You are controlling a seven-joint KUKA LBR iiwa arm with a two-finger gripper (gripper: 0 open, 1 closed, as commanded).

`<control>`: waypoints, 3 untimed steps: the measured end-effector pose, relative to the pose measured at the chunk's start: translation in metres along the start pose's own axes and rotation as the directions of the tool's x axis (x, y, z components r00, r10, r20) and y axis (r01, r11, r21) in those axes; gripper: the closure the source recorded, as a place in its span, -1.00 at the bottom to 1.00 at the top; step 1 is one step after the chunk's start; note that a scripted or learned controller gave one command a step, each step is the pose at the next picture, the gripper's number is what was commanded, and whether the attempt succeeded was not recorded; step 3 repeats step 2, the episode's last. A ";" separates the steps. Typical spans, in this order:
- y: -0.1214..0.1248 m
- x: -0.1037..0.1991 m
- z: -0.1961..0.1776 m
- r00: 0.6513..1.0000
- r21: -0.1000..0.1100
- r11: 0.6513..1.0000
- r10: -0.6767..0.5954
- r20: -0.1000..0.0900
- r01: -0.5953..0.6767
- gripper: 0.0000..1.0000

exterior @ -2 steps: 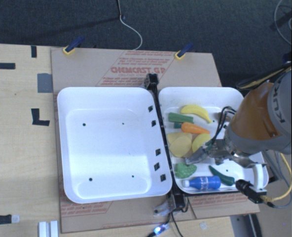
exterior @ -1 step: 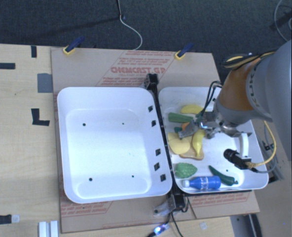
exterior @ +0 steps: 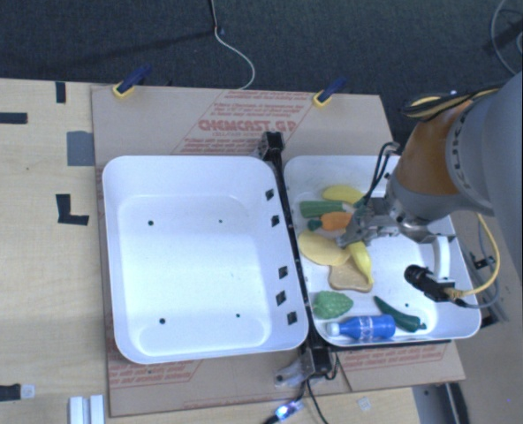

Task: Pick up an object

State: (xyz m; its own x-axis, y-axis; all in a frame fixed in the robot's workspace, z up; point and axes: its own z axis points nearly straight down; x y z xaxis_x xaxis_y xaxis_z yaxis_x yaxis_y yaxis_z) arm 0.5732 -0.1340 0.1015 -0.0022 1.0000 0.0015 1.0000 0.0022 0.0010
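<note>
The right bin (exterior: 460, 325) holds several small objects: a yellow piece (exterior: 341, 193) at the back, a dark green piece (exterior: 314, 208), an orange piece (exterior: 335, 222), a pale yellow slab (exterior: 322, 250), a yellow banana-like piece (exterior: 360, 260), a tan piece (exterior: 348, 278), a green leaf shape (exterior: 332, 305), a blue bottle (exterior: 362, 328) and a dark green pepper (exterior: 398, 315). My gripper (exterior: 359, 228) is low in the bin, just right of the orange piece and above the banana-like piece. The grey and orange arm (exterior: 438, 170) reaches in from the right.
The left bin (exterior: 125, 184) sits beside the right one, with a black divider clamp (exterior: 271, 146) between them. Both rest on a cardboard sheet (exterior: 235, 117) held by blue-yellow clips. A black cable (exterior: 425, 281) hangs from the wrist over the right bin.
</note>
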 end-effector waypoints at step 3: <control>-0.032 0.122 -0.082 1.000 0.007 1.000 -0.002 0.000 0.002 1.00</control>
